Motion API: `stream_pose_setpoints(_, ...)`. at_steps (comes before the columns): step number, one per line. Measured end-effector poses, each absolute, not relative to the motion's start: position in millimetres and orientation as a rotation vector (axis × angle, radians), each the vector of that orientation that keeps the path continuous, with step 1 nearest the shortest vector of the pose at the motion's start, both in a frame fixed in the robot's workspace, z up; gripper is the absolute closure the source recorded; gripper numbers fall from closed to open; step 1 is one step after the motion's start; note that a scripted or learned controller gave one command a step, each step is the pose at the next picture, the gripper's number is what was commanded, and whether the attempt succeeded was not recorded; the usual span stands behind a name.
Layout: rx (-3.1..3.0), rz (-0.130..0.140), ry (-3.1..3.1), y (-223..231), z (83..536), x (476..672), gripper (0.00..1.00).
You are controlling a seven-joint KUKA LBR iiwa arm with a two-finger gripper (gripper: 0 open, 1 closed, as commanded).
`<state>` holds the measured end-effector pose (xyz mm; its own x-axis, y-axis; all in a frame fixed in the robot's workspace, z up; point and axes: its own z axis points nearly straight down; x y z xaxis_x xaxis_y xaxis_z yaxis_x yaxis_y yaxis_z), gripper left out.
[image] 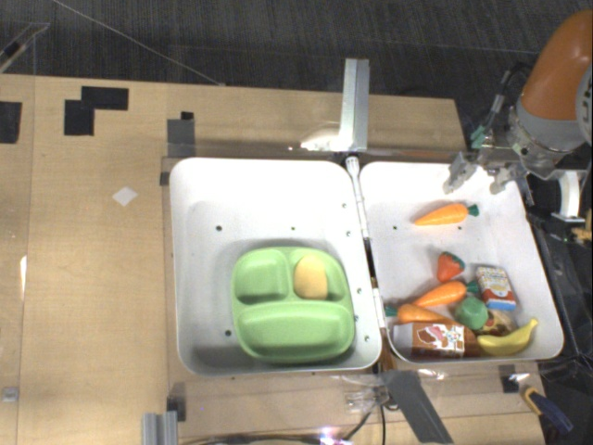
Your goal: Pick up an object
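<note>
Plainly poised over the far side of the right shallow white bin [398,244]: grey two-finger gripper [479,174], jaws spread apart, nothing between them. Just near of it, lying alone on bare bin floor, well apart from the rest: small orange toy carrot with a green stub [442,214], long axis running left to right, stub pointing right. Probably the easiest target. Likely hollow moulded plastic, so light, stiff, smooth and somewhat slippery, hardly fragile; prone to roll or squirt out of a pinch taken on the taper. Best gripped across the thick middle, fingers closing from far and near sides, not end to end. Heaped in the near right corner, touching or overlapping: second orange carrot [440,294], red strawberry-like piece [448,266], small printed carton [497,286], yellow banana [510,336], brown box [437,338]; harder to single out cleanly. Over in the left white bin [204,248]: green divided plate [287,327] carrying a yellow rounded fruit [311,276].
</note>
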<state>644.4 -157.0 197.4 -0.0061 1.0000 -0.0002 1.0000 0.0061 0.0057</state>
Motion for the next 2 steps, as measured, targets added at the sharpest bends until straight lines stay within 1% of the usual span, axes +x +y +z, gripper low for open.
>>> stream_pose_setpoints(1,2.356,0.018,2.056,-151,103,656.7,0.00)
stream_pose_setpoints(2,2.028,0.007,2.389,-154,125,670.8,0.00)
